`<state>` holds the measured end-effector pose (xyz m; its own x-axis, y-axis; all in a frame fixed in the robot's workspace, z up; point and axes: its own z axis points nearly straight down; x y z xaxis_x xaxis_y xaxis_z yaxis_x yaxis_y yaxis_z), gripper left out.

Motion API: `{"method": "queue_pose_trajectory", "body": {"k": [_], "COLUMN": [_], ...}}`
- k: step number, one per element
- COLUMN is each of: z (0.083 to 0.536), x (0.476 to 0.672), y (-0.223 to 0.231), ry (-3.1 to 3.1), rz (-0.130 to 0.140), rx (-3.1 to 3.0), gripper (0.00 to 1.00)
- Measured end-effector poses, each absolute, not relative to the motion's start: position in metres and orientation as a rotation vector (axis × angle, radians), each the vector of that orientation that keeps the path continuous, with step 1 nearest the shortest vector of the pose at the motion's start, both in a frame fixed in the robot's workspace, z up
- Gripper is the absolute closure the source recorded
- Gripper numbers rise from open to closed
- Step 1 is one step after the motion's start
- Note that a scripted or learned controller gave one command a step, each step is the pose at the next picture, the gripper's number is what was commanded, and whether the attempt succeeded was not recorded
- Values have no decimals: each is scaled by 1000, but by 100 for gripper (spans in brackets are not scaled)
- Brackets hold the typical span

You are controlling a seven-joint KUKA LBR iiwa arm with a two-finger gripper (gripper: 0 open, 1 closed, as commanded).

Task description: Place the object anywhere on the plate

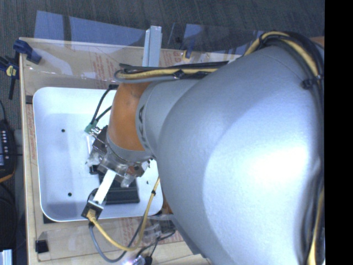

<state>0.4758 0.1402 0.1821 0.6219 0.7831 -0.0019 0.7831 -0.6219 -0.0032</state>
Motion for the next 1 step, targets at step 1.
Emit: {"method": "queue_pose_trajectory", "body": {"k": [1], "z": [286], "x": [506], "y": [117], "ry": [-1729], "rz": [1], "rx": [-2620], "gripper": [0]}}
